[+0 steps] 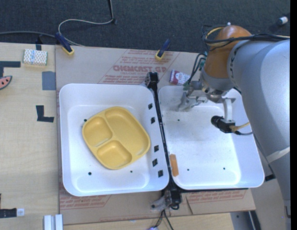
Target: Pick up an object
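A yellow divided plate [115, 137] lies in the middle of the left bin [71, 176]. A small orange piece [173, 165] rests against the left wall of the right bin [244, 176], near its front. My gripper [185, 103] hangs low over the back left part of the right bin, pointing down and to the left, far from the orange piece. Nothing shows beneath it but bare white bin floor.
A small red and white packet [177, 76] lies on the cardboard just behind the right bin. Black clips [152, 78] run along the wall between the bins. Two yellow and blue clamps [65, 42] hold the cardboard's back edge. The arm's grey body [268, 95] covers the right bin's right side.
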`<state>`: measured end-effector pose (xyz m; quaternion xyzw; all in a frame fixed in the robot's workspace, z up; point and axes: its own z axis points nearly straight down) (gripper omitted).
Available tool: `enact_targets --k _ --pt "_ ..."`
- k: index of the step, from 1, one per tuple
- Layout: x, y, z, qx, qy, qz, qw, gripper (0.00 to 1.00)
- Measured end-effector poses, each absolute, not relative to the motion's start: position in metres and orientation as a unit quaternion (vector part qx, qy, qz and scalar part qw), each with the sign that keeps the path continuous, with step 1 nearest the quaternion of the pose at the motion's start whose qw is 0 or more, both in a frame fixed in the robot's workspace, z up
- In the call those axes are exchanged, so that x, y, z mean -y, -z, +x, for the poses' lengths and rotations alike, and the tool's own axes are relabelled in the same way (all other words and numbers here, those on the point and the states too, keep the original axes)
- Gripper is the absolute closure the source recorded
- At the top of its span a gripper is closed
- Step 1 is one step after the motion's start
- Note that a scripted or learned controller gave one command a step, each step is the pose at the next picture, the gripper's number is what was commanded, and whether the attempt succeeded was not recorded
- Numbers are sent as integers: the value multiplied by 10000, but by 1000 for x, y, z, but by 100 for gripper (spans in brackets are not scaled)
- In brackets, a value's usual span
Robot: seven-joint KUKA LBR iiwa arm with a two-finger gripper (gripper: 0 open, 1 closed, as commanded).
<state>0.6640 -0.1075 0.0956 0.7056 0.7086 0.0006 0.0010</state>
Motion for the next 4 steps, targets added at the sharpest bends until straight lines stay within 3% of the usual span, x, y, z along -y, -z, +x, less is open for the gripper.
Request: enact_targets --k 1,2,3,4 --pt "108 -96 664 -7085 -4 7057 10 0" --pt "107 -105 664 -7090 -6 7052 7 100" --pt "107 -105 664 -7089 -3 7053 6 0" --pt "106 -114 664 -7093 -5 7049 -2 100"
